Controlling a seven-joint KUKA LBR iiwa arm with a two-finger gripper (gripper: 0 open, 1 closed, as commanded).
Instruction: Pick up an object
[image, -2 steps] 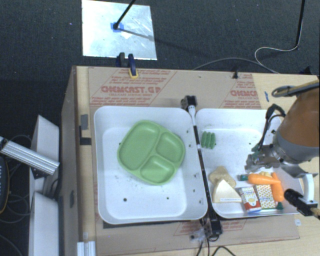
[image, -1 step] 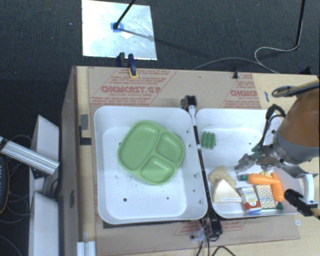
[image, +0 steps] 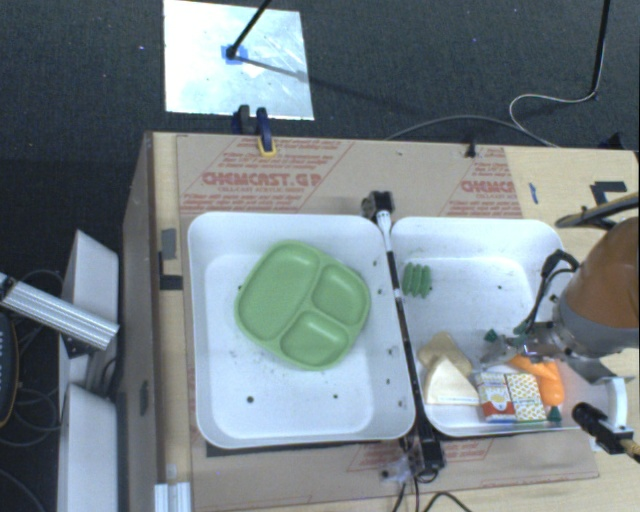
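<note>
1. Reaching in from the table's right edge, the arm (image: 600, 300) has its gripper (image: 512, 348) low in the right bin (image: 470, 235), near that bin's front right corner, likely because the pickable things cluster there; whether it is clenched or released I cannot tell.
2. Just beside it lie an orange piece (image: 545, 378), a printed carton (image: 510, 396) and a cream wedge (image: 447, 378), packed close, so a clean grasp looks awkward.
3. A small green piece (image: 416, 279) lies apart, near the divider.
4. The left bin (image: 215, 330) carries a green divided plate (image: 303, 303).

Dark carpet floor (image: 70, 100), pale reflective sheet (image: 238, 60), cardboard-covered bench (image: 300, 180).
</note>
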